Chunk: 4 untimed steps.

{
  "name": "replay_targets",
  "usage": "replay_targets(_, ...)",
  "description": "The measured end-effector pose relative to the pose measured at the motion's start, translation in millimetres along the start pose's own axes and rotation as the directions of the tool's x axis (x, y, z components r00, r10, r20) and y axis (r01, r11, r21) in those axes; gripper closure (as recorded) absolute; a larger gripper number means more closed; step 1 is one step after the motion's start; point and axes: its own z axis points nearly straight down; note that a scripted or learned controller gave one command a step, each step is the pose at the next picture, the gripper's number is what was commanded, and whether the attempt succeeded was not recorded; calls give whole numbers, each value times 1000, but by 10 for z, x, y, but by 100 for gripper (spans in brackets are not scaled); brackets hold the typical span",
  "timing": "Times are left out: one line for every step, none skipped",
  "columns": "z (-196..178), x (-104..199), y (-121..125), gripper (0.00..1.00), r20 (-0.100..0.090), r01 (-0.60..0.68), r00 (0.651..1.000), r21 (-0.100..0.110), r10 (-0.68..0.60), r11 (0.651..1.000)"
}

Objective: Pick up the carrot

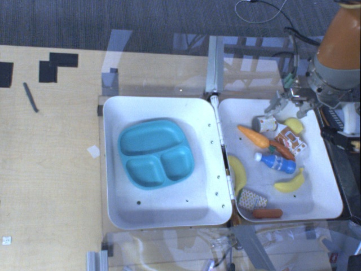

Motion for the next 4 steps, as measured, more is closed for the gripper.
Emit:
replay_targets(1477, 148, 190, 0, 0, -24, 1000, -2, 24, 1000)
replay_targets(1782, 91, 257, 0, -1, 218, 976, -2, -218, 976)
replay_targets(1653, 107, 288, 100, 0, 220, 975, -11, -220, 975)
replay_targets(792, 793, 568, 100, 0, 73, 997, -7, -73, 997)
